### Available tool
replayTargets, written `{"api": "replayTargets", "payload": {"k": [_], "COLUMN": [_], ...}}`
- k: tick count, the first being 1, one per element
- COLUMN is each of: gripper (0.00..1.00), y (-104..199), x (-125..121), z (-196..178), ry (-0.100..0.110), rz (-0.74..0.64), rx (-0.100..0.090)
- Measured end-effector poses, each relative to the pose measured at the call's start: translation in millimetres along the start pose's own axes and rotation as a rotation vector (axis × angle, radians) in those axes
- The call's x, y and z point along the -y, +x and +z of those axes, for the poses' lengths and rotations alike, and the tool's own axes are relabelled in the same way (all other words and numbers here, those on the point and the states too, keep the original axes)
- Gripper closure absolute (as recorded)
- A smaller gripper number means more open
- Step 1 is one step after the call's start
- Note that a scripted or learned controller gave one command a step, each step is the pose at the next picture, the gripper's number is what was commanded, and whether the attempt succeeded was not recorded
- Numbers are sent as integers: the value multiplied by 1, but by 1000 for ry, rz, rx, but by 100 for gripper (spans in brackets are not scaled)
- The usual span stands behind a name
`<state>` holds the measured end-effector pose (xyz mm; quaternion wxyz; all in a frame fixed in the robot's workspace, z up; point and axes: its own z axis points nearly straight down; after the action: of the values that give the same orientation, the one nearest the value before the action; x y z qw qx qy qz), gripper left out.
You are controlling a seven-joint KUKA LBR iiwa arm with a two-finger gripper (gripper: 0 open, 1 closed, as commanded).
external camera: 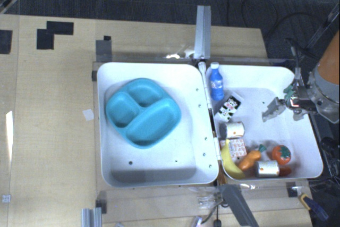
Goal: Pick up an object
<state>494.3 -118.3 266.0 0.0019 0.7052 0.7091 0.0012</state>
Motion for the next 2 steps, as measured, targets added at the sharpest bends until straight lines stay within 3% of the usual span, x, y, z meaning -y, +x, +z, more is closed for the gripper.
{"api": "replayTargets", "payload": {"k": [1,2], "gripper": [0,0], "y": [38,14], "x": [6,-73], "z": [82,165], "ry": [2,2], "rz": [383,545], "rx": [-1,0]}}
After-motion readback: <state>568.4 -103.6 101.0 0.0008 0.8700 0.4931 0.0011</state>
